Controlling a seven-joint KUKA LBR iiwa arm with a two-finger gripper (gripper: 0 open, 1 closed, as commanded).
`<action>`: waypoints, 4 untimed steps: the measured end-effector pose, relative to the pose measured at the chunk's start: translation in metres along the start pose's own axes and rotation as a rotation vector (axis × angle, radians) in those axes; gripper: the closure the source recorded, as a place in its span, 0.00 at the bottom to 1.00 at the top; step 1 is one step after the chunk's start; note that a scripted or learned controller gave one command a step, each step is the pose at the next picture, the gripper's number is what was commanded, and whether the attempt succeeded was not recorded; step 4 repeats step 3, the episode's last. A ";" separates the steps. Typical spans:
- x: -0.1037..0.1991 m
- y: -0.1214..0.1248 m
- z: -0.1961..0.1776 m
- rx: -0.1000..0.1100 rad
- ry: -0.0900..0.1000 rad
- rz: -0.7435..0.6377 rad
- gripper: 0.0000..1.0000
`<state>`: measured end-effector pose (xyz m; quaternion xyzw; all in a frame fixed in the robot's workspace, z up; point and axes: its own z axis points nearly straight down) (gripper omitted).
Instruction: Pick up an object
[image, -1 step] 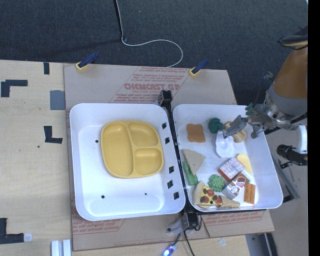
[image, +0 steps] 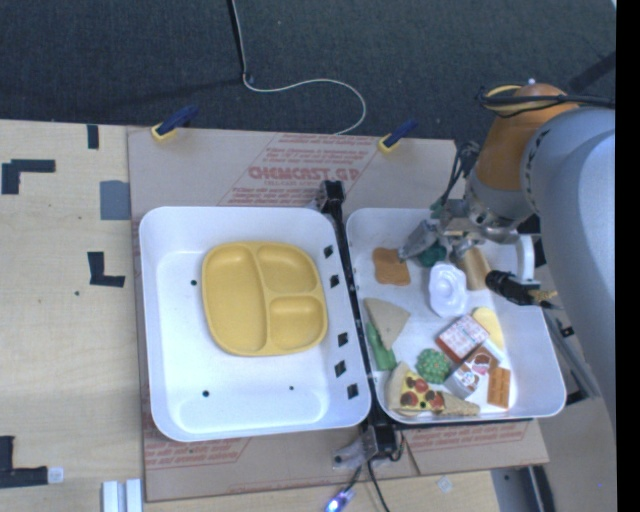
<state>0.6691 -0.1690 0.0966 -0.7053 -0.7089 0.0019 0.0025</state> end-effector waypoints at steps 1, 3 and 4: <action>-0.001 -0.002 -0.015 0.001 -0.002 0.002 1.00; 0.128 -0.080 -0.086 0.002 0.001 0.000 1.00; 0.128 -0.080 -0.086 0.002 0.001 0.000 1.00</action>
